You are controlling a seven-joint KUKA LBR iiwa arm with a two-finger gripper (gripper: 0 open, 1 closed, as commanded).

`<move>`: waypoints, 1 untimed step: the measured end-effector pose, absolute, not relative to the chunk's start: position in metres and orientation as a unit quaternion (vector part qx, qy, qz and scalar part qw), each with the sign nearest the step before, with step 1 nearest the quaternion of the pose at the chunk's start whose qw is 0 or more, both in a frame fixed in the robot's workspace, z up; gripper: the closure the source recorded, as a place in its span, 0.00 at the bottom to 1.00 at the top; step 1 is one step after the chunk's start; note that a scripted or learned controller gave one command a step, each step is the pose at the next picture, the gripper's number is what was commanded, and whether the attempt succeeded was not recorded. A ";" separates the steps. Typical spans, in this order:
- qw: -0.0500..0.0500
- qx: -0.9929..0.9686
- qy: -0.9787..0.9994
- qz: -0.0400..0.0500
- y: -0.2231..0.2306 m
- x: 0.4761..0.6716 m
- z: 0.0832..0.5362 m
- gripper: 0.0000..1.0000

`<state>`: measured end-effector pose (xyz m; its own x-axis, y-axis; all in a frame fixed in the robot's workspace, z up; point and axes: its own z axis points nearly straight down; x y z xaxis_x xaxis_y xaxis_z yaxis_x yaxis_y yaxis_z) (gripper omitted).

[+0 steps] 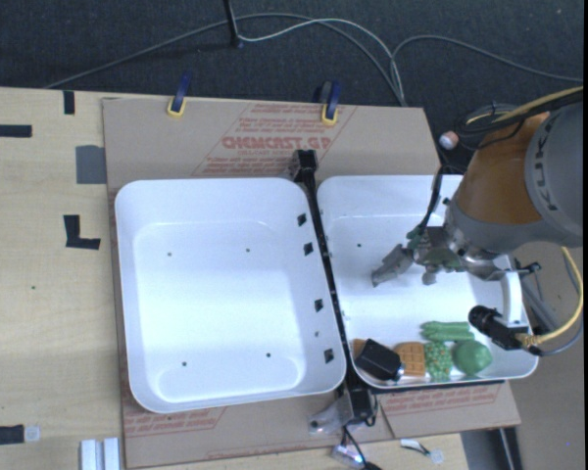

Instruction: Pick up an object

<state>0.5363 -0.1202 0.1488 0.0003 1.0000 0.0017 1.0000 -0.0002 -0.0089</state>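
Camera view: my gripper (404, 265) hangs over the middle of the right bin (372, 199), fingers spread, nothing between them. The objects lie bunched along the bin's near edge: black block (378, 360), orange piece (410, 358), green toys (456, 346). Judgement: I sit well short of them, so I must travel toward that edge.
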 end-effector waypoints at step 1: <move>0.002 -0.707 -0.707 0.001 -0.122 0.523 0.086 0.00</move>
